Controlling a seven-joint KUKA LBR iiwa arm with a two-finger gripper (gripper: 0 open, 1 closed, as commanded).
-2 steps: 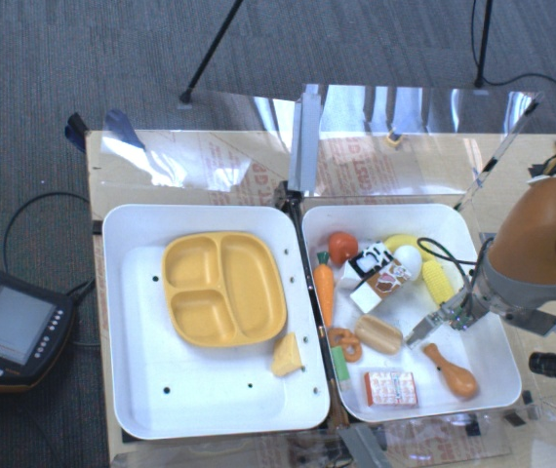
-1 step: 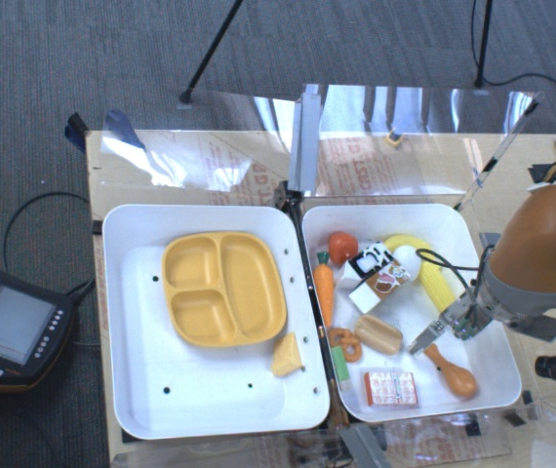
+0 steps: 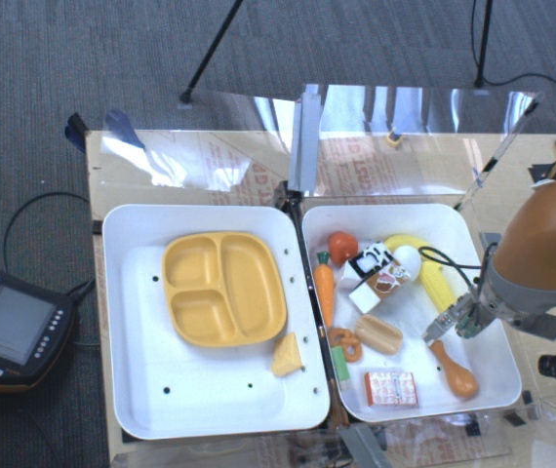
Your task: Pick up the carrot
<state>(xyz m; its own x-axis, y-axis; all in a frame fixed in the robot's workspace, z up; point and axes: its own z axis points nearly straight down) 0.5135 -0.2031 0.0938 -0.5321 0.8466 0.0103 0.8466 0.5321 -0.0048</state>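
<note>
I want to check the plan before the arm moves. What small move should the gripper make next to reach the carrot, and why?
Probably the gripper should move left across the right bin toward the carrot. The gripper hangs near the bin's right side, above the chicken leg, while the carrot lies along the bin's left wall. The hot dog and the banana lie between them, so it should probably pass above them.

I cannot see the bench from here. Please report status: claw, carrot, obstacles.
Claw over right bin, near its right side, holding nothing. Carrot lies along that bin's left wall, untouched. Tomato and pretzel at its ends.
</note>
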